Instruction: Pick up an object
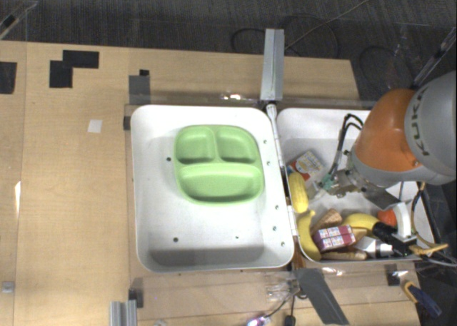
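Yellow bananas [305, 226] lie nearest, along the left wall of the right bin [314, 119], one curving round its front corner, another [362, 222] across the middle. On them rests a small maroon carton [334, 235], with a brown wedge [330, 216] just behind it and a black-and-white tool [389, 240] to its right. An orange piece [387, 216] sits by the right wall. Further back a white packet [308, 163] with red and yellow print lies tilted against the left wall.

The gripper [337, 183] hangs over the middle of this bin, between the packet and the pile, under the orange-banded arm [389, 139]. Whether its jaws are open or closed I cannot tell, since the wrist and cables cover them; nothing shows between them.

No object is named, so any of these will do. I judge the carton the best choice: boxy, on top, with flat sides to close on. The gripper should come straight down over it, jaws across its short width. The crowding is the trouble: bananas touch it below, the tool lies close beside, and a finger may land on a neighbour or nudge the carton off its perch. The packet stands more apart, but looks thin and lies close to the wall.

Beyond, the left bin [150, 196] holds a green divided tray [216, 163], well apart and no hindrance.
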Controlling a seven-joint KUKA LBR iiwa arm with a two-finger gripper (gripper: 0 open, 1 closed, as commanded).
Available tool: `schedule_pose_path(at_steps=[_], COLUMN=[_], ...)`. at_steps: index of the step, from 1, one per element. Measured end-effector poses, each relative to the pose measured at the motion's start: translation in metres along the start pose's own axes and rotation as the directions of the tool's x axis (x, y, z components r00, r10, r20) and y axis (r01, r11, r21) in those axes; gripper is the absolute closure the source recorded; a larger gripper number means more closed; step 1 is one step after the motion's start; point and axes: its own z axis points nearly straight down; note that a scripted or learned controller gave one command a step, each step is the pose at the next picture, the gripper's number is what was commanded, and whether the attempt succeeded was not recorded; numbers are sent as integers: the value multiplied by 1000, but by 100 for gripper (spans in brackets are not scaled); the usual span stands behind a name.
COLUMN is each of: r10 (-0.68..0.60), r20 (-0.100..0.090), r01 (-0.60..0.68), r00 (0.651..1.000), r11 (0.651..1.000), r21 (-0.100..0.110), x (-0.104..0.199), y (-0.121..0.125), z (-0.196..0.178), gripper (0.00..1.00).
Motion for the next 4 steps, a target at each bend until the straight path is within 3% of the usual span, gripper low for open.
schedule_pose_path(at_steps=[1,2,3,4], r10=[-2,5,58,53], r20=[-7,2,-4,-7], r01=[2,-5,-58,-53], r00=[1000,1000,998,999], r11=[1000,1000,998,999], r21=[-4,-7,3,-4], x=[3,-2,-22,-20], y=[3,2,49,52], z=[-11,-13,2,-10], gripper=[100,0,0,100])
